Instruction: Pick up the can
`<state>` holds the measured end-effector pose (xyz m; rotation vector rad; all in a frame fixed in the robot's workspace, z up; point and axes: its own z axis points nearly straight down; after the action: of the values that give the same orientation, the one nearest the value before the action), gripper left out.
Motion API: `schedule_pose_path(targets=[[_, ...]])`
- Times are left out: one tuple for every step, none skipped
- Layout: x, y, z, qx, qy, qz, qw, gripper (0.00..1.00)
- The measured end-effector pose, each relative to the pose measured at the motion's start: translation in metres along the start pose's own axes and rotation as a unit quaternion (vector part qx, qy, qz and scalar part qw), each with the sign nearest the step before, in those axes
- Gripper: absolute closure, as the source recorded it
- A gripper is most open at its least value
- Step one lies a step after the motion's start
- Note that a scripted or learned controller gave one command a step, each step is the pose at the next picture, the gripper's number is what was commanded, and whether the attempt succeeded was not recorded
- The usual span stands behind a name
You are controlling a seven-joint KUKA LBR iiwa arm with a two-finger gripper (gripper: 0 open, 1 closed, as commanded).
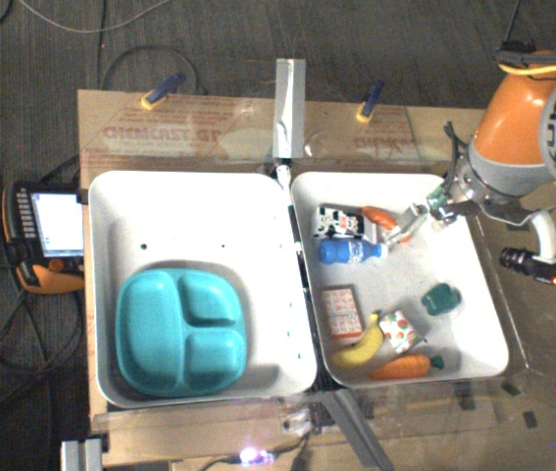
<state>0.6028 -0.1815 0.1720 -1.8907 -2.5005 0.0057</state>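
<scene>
Light falls evenly from above, and the two white bins (111,204) come out bright, close to washed out on their floors. The dark floor (52,27) around the table (189,130) stays dim and low in detail. Shadows are soft: a faint one lies under the teal tray (181,334) and along the bins' inner walls. A small purple-white glare spot (250,455) flares at the bottom edge. The whole picture is slightly soft and grainy; small labels are unreadable.

mirrored print on board (160,133), unreadable
</scene>
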Motion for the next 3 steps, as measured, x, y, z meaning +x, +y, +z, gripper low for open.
schedule_pose_path(targets=[[0.051,-0.078,0.023,-0.001,0.001,-0.103,0.9947,0.0],[0.058,-0.076,0.084,-0.008,-0.004,-0.047,0.9989,0.0],[0.021,-0.087,0.083,-0.011,-0.005,-0.11,0.9939,0.0]])
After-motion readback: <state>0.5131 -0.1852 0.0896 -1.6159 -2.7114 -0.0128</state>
